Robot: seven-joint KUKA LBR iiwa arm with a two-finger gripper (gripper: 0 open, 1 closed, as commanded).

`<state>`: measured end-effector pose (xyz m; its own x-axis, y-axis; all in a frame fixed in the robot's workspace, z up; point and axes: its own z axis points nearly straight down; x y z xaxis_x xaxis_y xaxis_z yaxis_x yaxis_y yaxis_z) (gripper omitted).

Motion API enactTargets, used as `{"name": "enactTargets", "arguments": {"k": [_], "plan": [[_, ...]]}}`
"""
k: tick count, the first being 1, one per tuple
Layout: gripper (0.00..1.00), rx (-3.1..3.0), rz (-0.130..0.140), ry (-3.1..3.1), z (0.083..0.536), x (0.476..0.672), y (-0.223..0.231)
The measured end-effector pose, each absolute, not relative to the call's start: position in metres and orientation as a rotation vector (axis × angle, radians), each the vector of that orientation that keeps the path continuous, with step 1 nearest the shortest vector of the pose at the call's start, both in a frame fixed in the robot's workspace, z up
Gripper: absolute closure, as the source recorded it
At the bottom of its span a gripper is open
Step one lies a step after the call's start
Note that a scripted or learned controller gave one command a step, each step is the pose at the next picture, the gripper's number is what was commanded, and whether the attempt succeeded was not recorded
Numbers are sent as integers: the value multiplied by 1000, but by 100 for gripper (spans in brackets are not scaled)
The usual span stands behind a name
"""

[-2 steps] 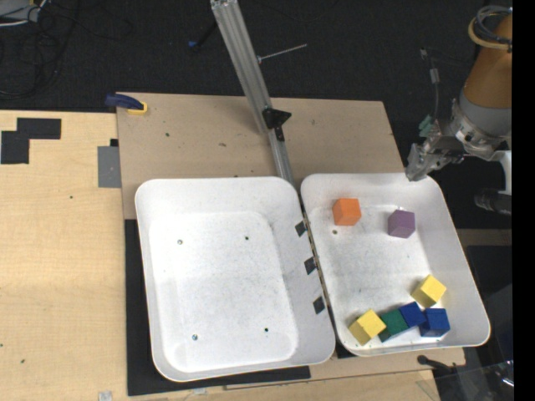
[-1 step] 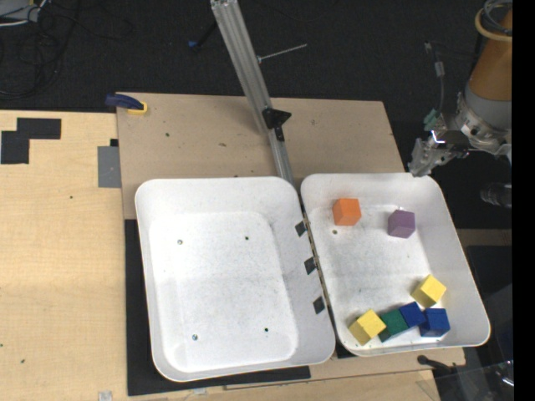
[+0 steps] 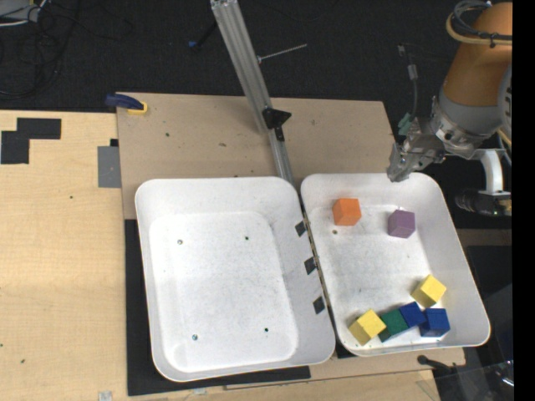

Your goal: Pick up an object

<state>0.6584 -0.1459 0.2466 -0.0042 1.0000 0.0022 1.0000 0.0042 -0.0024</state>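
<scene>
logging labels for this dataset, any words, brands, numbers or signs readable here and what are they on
None: no readable text.
The orange cube, purple cube and the other blocks have plain faces.
Both white bins are unmarked apart from dark specks.
The arm and end effector show no legible label.

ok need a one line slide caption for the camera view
Gripper poised above the right bin's far rim, near an orange cube and purple cube.
</scene>
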Motion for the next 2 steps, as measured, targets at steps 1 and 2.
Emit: {"name": "enactTargets", "arguments": {"k": [1,2], "plan": [[100,-2213,0,-2223,251,653,-91],[100,-2213,2,-2223,237,651,-32]]}}
